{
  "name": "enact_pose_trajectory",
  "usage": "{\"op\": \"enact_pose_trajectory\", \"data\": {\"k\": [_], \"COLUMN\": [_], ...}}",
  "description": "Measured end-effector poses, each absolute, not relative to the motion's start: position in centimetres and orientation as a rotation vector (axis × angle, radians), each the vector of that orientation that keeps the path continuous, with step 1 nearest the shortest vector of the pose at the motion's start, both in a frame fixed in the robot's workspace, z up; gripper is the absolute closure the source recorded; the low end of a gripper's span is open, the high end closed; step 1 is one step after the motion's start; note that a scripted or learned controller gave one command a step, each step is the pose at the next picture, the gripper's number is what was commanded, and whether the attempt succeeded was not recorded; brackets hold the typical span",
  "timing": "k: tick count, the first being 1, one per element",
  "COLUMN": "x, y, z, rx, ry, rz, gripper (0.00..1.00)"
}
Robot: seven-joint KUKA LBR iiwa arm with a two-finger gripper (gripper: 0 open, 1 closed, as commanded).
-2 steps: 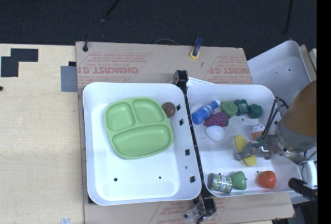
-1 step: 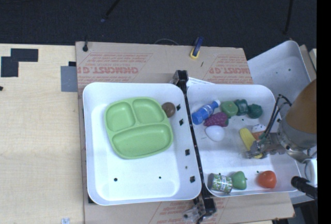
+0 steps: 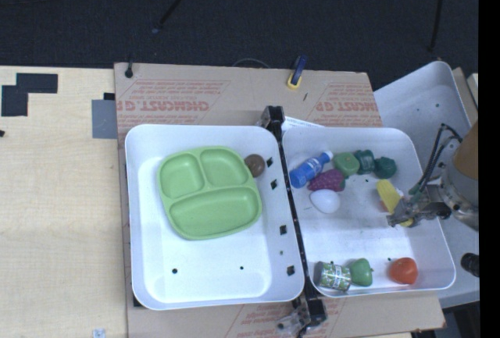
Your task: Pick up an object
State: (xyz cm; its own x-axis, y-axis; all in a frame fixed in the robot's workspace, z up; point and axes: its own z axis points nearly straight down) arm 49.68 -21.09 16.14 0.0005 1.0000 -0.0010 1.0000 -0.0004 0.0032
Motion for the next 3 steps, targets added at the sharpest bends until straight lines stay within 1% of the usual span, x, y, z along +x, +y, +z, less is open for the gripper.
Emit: {"op": "enact_pose_trajectory", "data": {"k": [1, 2, 3], "x": [49.8, 49.8, 51.6], "y": [-21.0, -21.1, -16.1], "z": [22.4, 22.7, 21.7], "rx": [2.219, 2.223, 2.221], "ry": [2.219, 2.222, 2.228], "rz": [0.002, 0.000, -0.001], "gripper": [1.00, 1.00, 1.00]}}
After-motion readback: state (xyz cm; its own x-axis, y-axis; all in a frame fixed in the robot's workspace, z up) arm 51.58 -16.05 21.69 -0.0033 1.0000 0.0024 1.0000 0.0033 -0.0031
